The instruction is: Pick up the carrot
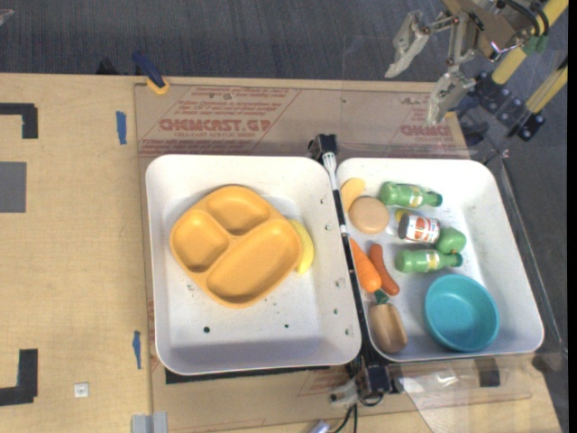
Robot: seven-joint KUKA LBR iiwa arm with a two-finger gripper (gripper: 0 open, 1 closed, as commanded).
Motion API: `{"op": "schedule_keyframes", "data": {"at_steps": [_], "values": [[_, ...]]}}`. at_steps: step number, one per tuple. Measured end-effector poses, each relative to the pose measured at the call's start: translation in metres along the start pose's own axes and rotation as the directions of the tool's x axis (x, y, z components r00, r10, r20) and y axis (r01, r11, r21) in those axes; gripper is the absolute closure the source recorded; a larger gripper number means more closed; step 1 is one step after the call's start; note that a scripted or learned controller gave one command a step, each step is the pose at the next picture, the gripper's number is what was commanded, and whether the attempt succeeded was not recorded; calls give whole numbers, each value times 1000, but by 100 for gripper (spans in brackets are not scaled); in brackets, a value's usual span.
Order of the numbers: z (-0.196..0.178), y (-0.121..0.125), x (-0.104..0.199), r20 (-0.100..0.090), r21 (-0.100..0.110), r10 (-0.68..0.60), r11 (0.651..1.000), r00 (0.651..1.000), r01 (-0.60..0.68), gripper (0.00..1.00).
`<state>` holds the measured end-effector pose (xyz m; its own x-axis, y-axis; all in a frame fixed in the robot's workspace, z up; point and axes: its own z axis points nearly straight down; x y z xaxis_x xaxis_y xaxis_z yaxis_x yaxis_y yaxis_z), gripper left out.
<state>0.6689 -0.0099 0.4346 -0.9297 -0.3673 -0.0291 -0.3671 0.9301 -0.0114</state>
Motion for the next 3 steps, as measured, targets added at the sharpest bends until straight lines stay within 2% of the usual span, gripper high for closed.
{"op": "schedule_keyframes", "data": {"at_steps": [1,2,3], "values": [[29,77,-27,-27,-6,307,952,951,-307,0],[-13,164,-63,-19,-2,551,834,834,-551,0],[-2,230,-65,-26,12,785,619,619,-785,0]]}}
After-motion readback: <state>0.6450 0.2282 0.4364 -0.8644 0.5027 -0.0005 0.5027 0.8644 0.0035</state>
